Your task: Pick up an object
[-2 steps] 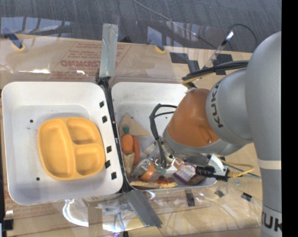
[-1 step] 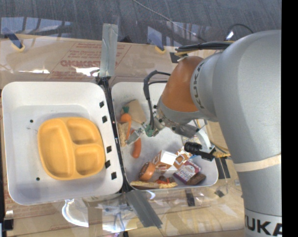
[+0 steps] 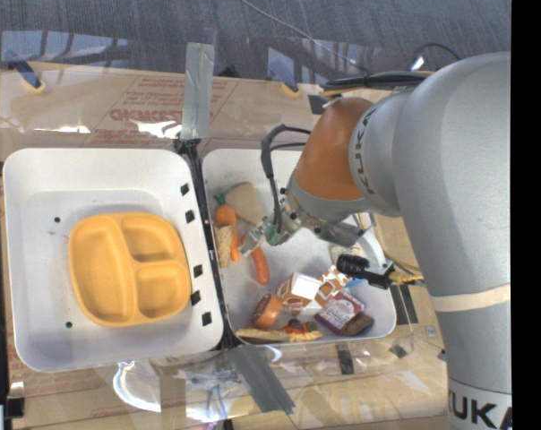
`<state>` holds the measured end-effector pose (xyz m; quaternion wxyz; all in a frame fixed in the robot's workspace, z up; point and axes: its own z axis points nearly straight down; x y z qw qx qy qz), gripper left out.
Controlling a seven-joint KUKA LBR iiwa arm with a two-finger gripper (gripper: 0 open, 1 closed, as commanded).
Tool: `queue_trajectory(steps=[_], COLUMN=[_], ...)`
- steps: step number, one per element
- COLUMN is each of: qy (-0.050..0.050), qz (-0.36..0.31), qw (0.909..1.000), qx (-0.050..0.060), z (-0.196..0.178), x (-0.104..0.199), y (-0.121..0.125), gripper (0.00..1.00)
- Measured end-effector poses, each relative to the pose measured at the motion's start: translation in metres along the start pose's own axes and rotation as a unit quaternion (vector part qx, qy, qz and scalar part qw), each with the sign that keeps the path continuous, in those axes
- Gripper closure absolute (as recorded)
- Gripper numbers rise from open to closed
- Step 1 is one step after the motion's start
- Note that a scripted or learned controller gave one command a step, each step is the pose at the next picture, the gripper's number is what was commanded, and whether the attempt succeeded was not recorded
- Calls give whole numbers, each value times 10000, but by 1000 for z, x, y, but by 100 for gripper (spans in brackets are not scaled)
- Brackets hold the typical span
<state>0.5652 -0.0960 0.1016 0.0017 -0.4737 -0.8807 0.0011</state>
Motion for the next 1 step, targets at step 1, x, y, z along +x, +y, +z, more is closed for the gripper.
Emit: queue_trajectory(steps=[1], qy=[-37], qz=[295], qw=[9995], qx=[-64], z=[-119], x=[13], y=[29], gripper=[100])
